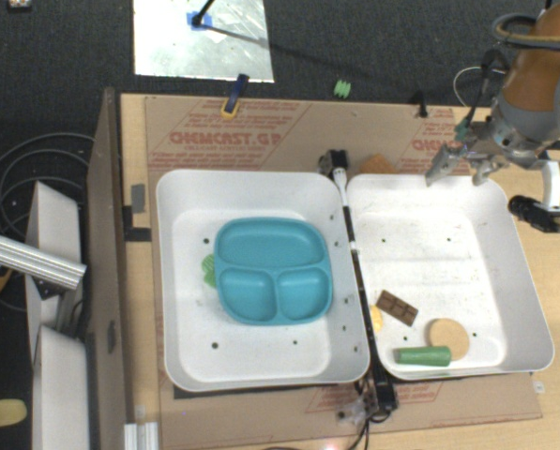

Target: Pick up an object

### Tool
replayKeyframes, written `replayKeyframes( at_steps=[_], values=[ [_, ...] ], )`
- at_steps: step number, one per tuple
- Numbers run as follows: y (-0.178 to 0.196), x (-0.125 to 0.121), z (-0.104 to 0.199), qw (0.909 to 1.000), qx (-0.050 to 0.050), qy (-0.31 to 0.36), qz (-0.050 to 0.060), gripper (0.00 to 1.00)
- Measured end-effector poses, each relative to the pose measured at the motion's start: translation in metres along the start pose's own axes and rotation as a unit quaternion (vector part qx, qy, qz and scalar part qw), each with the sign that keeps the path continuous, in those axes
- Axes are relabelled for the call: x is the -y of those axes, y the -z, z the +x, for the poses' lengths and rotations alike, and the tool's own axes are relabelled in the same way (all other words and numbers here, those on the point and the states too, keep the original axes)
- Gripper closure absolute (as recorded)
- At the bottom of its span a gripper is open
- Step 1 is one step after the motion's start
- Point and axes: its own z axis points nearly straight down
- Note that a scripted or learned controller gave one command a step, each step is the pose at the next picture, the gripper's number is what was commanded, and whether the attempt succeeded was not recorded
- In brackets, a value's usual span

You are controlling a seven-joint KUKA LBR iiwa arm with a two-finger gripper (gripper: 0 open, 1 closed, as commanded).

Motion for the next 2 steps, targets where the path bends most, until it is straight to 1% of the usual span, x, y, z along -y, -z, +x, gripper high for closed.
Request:
replayKeyframes(
  at_steps=[1, 2],
  values=[
    [-0.118, 0.006, 0.044, 0.9999, -0.004, 0.004, 0.010, 0.00],
    [-0.082, 0.005, 0.007, 1.0000, -0.001, 0.000, 0.004, 0.00]
  ],
)
